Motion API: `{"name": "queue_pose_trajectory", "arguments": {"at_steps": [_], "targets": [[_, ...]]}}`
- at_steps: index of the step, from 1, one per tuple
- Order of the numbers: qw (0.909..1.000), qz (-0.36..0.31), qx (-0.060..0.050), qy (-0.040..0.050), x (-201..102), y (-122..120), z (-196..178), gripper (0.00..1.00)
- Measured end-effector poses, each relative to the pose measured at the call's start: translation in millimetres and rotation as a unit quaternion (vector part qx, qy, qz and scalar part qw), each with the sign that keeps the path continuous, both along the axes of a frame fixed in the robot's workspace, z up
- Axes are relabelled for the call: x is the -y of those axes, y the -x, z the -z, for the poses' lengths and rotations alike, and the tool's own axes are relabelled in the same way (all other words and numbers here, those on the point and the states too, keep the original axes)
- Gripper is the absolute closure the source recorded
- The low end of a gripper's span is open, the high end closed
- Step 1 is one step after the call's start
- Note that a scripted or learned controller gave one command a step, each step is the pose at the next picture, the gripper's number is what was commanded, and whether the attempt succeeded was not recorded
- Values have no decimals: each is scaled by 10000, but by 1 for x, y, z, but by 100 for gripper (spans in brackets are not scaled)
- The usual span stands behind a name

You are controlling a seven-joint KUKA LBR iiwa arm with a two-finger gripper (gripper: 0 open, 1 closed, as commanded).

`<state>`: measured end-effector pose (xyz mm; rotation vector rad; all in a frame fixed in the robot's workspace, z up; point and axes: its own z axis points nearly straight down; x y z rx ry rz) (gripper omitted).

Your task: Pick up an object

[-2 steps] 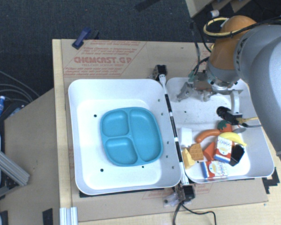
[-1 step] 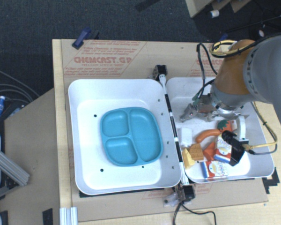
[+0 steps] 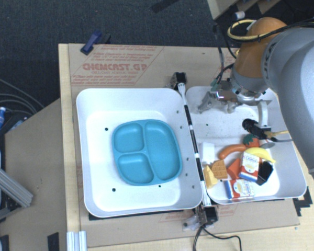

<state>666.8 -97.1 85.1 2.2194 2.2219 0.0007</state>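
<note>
We see the pincer low over the far end of the right bin, above bare white floor. Its two grey prongs look spread apart with nothing between them, so we judge it open and empty-handed.

The things it could take lie well apart from it, crowded into the near end of that same bin. There is an orange sausage-shaped toy and a yellow banana just beside it. A white and red carton touches a small black block. A tan cracker-like square sits at the bin's left wall, and a flat blue, red and white packet lies nearest the rim. They overlap and lean on each other, so we think a clean grip on one piece will be awkward. The sausage-shaped toy and the packet at the edges of the heap look the most exposed.

The left bin holds a blue divided plate lying flat in its middle. It is broad and low, and we judge it a poor candidate for a two-prong grip. Both bins rest side by side on the counter.

In our judgement no pick is yet made. The pincer would have to travel toward the near end of the right bin before closing.
</note>
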Motion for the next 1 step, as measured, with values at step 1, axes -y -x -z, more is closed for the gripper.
{"name": "queue_pose_trajectory", "arguments": {"at_steps": [1], "targets": [[10000,11,-17,-6,2,61,1,0]]}}
